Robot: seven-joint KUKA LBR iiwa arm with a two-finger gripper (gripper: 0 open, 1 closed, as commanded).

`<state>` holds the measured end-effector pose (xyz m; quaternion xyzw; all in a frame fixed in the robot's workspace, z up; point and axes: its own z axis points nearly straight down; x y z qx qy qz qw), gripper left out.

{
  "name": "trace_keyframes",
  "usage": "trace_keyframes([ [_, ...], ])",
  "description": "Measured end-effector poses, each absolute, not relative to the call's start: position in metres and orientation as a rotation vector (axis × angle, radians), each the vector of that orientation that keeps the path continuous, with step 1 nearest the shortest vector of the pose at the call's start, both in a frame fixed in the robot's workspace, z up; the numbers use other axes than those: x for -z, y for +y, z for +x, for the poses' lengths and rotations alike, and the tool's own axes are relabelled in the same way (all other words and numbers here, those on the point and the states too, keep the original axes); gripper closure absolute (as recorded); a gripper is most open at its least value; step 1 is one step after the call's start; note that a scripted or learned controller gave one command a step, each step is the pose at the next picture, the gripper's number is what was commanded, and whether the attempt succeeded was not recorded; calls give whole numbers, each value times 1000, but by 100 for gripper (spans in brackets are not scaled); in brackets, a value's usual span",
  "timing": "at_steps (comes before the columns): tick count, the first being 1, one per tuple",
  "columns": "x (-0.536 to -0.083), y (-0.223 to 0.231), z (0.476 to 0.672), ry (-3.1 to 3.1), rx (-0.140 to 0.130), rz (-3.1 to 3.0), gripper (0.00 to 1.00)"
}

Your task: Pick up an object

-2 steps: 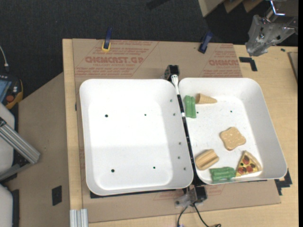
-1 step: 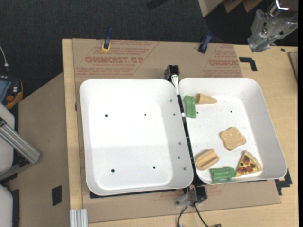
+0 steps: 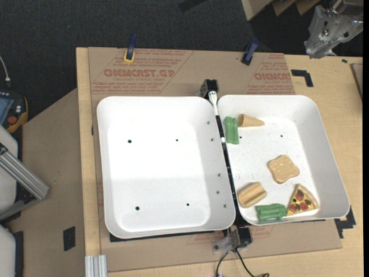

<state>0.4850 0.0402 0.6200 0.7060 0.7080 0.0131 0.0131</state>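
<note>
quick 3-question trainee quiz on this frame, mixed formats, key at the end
1. True or false: the pizza slice lies in the left bin.
2. Which item lies nearest the divider between the bins? A) toast slice B) upper green piece C) pizza slice
3. Fill in: the gripper hangs past the right bin's ____ corner, touching no item.

Key:
1. False; it lies in the right bin, near the front edge.
2. B
3. far right
</note>
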Motion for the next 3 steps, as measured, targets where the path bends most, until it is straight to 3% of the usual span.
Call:
trace_keyframes([
  [3,-653,41,487,2199,-57,2192,100],
])
